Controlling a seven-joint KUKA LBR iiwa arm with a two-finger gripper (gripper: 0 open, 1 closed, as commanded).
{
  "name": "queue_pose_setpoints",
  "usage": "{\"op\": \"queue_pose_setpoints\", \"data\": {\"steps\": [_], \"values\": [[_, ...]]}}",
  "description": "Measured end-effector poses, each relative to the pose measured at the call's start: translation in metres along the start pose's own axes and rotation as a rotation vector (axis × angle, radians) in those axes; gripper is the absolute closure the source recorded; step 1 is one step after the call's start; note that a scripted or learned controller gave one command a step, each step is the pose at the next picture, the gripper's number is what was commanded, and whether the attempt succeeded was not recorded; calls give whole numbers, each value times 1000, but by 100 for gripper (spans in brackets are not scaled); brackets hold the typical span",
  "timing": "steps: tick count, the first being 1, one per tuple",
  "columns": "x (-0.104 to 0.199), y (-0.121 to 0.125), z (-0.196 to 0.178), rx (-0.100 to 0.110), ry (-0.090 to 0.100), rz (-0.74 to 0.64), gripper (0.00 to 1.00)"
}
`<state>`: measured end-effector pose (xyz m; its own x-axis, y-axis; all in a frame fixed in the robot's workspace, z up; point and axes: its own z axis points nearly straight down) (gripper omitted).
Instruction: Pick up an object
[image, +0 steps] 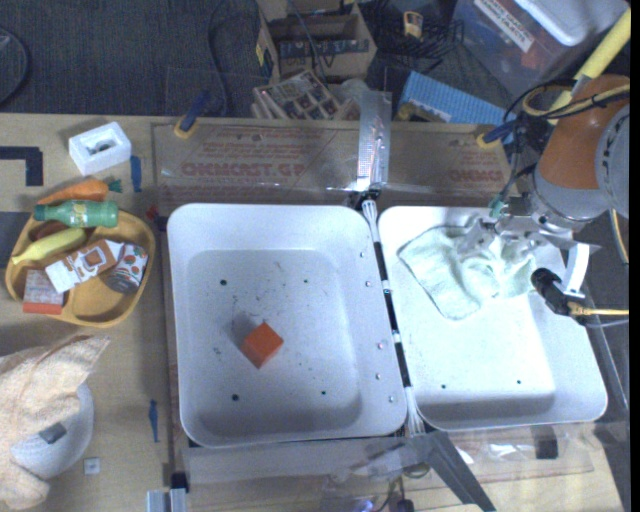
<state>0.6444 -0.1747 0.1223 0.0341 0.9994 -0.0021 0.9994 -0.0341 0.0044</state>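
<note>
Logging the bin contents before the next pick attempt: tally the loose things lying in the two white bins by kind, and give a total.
Small orange block, left bin: 1
Crumpled pale green-white cloth, right bin, under the tool: 1
Total: 2

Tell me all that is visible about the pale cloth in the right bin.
The cloth is pale, whitish with a light green tint, and looks soft and thin. It lies crumpled at the back of the right bin, one flatter corner spread toward the left wall. The gripper is right over its bunched right part; whether it holds the cloth is unclear.
</note>
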Motion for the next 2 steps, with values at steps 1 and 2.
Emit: {"op": "queue_pose_setpoints", "data": {"steps": [1, 2], "values": [[26, 10, 32, -1, -1, -233, 0], [54, 19, 32, 8, -6, -402, 0]]}}
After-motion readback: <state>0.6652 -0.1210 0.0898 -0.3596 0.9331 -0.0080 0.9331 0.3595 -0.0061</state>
